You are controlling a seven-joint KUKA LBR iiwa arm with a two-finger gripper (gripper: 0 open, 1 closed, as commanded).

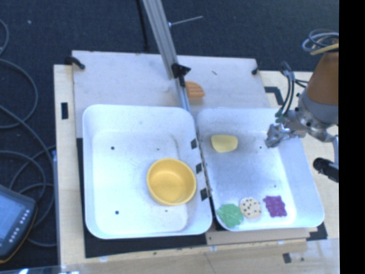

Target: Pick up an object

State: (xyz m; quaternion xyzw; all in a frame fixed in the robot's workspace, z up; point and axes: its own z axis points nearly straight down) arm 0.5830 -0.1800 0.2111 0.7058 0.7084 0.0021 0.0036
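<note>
Hovering over the right bin's (296, 210) upper right edge, the claw (275, 136) sits near its rim; can't tell if it's apart or together, nothing seen btwn. Inside right bin: pale yellow piece (224, 143) at upper left, well apart from claw; green piece (230, 214), spotted cookie (250, 208) & purple piece (275, 205) in a row along near edge. Left of right bin, left bin (100, 153) holds yellow bowl (171, 181). Orange object (194, 91) lies on desk (125, 76) beyond right bin.

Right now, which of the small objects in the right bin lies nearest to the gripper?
The pale yellow piece, alone in the upper part of the right bin, is nearest the gripper. The green, cookie-like and purple pieces sit in a row at the bin's near edge.
</note>
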